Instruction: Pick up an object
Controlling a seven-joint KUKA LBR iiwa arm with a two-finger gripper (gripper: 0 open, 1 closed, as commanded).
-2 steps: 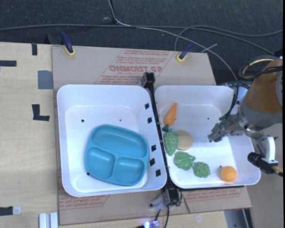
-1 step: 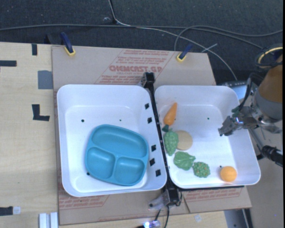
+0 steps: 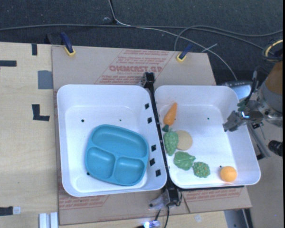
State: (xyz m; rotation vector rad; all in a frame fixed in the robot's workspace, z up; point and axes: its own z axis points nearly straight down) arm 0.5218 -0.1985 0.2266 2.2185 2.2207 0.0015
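Left bin (image 3: 66,99): we log one blue divided tray (image 3: 116,155). Right bin (image 3: 213,91): carrot (image 3: 170,113), beige disc (image 3: 184,139), three green vegetable pieces (image 3: 183,160), orange ball (image 3: 228,174) near the front right corner. Gripper (image 3: 233,121) at the right rim, holding nothing, aperture indiscernible; we judge the isolated ball the cleanest target, approached straight down.

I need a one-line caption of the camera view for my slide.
The claw hovers at the right bin's edge, above a toy carrot, green vegetables and an orange.
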